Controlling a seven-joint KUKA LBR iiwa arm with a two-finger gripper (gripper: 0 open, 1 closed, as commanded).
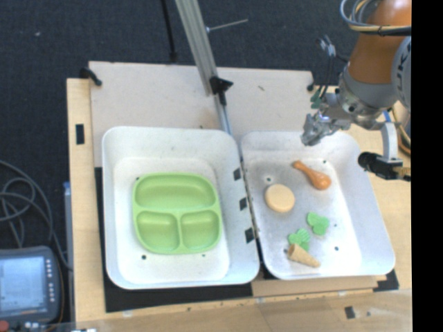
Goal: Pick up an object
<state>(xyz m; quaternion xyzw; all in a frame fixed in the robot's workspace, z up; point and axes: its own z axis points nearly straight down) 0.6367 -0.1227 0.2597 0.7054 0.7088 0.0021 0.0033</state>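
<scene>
Orange drumstick toy point(311, 174), that's my pick, lying just below and slightly ahead of my gripper point(313, 131), slanted across the floor of the right bin point(367, 206), thin end nearer me, fat end farther off. I'm hanging over the bin's far edge with nothing between my fingers; how wide they're spread I can't tell from this angle.

To do this well, I reckon I should line up over the drumstick's middle, turn the wrist so the fingers straddle its narrow width rather than its length, then drop straight down. Come in skewed and it probably rolls or skids away.

Further out from me: a round tan biscuit point(279, 198), beyond the drumstick and well apart from it, so no crowding there. Beyond that, two green pieces point(309, 229) and a cone-shaped toy point(303, 255) bunched near the bin's front. Farthest from me, a green divided plate point(176, 211) sits in the left bin point(121, 151).
</scene>
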